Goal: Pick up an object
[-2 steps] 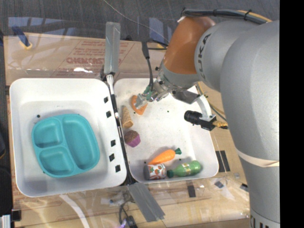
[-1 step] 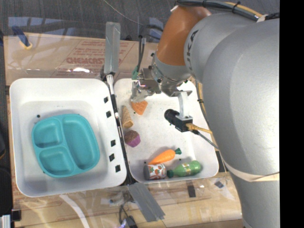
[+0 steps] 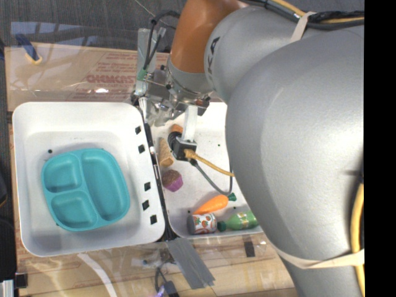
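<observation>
Pincer (image 3: 162, 113): we see it low over the right bin's (image 3: 216, 119) upper left corner; we cannot tell its opening or hold.
Nearest object: we find a cork-like cylinder (image 3: 165, 153) just below it, a purple piece (image 3: 172, 179) beyond.
Left bin (image 3: 25, 129): a teal divided plate (image 3: 85, 187).

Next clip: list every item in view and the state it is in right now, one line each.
teal divided plate: lying flat in the left bin, right side up
carrot: lying on its side in the right bin
can: on its side, beside the green bottle
green bottle: lying down
purple object: resting by the divider
gripper: low over the right bin
</observation>
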Motion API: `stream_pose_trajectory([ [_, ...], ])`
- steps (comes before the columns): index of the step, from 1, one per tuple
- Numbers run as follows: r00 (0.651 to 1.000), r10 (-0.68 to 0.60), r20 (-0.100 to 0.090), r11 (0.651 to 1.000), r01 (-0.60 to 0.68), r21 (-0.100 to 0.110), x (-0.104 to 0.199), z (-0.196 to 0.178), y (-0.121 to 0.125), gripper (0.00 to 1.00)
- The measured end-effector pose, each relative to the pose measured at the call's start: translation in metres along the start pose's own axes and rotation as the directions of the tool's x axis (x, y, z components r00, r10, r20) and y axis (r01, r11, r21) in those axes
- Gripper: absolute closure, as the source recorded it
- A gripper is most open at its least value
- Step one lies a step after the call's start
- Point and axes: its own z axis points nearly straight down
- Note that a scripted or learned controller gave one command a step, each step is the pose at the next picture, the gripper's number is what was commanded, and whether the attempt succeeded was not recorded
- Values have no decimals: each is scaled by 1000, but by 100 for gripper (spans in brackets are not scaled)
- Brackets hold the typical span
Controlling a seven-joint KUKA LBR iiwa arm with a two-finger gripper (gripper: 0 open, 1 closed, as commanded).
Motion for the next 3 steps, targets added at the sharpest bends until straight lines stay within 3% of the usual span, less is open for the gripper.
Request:
stream_pose_trajectory([
  [1, 938, 348, 4, 938, -348, 5, 20, 60, 21, 100],
  [2, 735, 678, 0, 735, -678, 1, 55, 58, 31, 100],
  [3, 475, 880, -3, 475, -880, 1, 76, 54, 14, 100],
])
